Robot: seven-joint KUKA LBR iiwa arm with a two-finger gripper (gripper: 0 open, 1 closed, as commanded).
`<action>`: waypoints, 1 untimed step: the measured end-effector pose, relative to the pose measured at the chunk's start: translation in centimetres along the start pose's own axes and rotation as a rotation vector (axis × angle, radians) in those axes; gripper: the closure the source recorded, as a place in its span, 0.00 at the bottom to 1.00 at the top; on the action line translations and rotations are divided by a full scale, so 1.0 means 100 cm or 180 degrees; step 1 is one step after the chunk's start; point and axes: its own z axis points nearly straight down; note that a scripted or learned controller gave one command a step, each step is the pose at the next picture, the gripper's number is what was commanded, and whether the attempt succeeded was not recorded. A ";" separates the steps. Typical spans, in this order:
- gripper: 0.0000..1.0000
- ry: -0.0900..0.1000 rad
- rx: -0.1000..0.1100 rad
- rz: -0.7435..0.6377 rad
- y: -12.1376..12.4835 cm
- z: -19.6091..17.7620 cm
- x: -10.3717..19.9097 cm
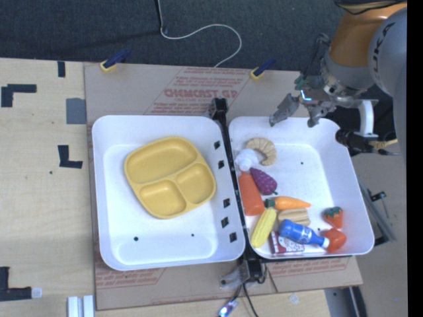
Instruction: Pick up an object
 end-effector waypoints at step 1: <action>0.00 -0.0003 -0.0065 -0.0014 -0.030 -0.299 0.065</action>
